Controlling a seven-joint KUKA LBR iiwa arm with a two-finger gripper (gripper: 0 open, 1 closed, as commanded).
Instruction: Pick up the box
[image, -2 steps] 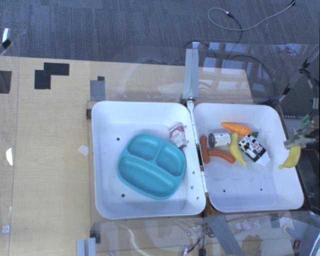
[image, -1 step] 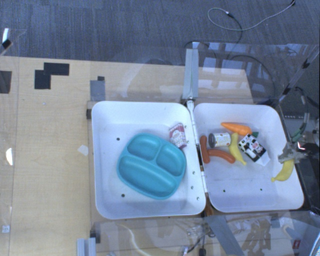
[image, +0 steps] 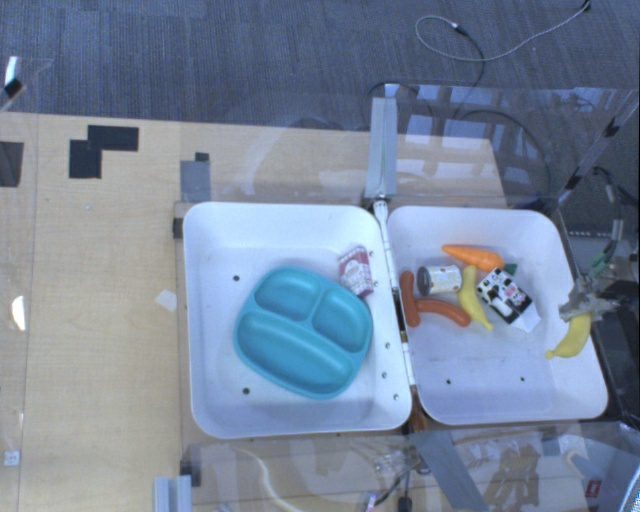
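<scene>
The small black-and-white patterned box (image: 503, 296) lies in the right white bin (image: 480, 400) beside a yellow banana (image: 472, 297), while the gripper's (image: 592, 296) state cannot be told.

Your box (image: 503, 296) sits hemmed in: a banana (image: 473, 298) touches its left side, a carrot (image: 473, 257) lies just beyond its far edge. Bare floor of the right bin (image: 500, 385) lies open on its near side.
</scene>
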